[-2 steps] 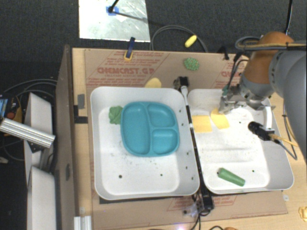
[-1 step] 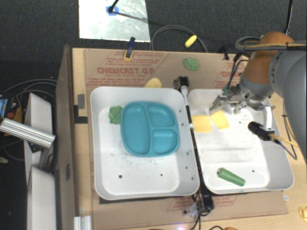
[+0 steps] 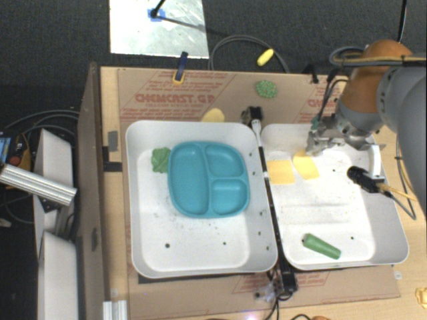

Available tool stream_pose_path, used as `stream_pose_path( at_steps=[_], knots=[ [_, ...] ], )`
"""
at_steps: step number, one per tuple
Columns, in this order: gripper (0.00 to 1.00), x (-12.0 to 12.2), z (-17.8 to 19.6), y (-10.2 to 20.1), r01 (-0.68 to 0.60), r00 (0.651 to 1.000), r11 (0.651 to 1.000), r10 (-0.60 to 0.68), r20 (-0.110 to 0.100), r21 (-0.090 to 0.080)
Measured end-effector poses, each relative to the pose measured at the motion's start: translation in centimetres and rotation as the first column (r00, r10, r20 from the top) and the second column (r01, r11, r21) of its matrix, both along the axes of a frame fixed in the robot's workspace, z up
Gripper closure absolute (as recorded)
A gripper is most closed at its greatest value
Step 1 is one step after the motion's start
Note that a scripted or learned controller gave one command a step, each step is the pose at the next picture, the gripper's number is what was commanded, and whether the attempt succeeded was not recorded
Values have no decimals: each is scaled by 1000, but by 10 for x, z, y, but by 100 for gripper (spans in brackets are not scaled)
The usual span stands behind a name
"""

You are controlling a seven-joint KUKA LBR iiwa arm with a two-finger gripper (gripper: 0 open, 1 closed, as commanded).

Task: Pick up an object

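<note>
**Arm hanging over the yellow blocks in the right bin**

The gripper [image 3: 319, 141] is hovering at the far side of the right bin [image 3: 383, 235], and from where I am standing I cannot tell whether its jaws are apart or together; nothing is showing between them.

Taking the gripper as the mark, a small yellow block [image 3: 306, 166] is lying just beside it, on the near side, and a second, flatter yellow block [image 3: 281, 172] is sitting next to that one, closer to the wall between the bins. A green cylinder [image 3: 322, 246] is resting well away from the gripper, near the front rim.

The small yellow block is looking like the likeliest target. I am guessing it is light and probably soft, like foam or a toy piece, so it should be giving a little under pressure rather than slipping. Closing across its two shorter sides looks the soundest hold.

The left bin [image 3: 143, 245] is carrying a blue divided plate [image 3: 208, 179] with a green scrap [image 3: 160, 159] at its edge.
</note>
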State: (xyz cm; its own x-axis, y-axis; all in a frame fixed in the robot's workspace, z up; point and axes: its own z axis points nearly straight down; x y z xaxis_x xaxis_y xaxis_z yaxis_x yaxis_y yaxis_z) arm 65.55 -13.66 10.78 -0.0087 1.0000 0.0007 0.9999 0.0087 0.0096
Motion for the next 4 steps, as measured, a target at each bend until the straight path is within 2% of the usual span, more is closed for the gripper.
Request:
stream_pose_path(
  at_steps=[1, 2, 3, 4],
  knots=[
    [0, 0, 0, 0, 0, 1000, 1000, 0, -1, 0],
    [0, -7, -24, 20, 3, 1000, 1000, -3, -9, 0],
    [100, -5, -12, 20, 2, 1000, 1000, -2, -4, 0],
    [0, -6, -12, 20, 2, 1000, 1000, -2, -5, 0]
  ],
)
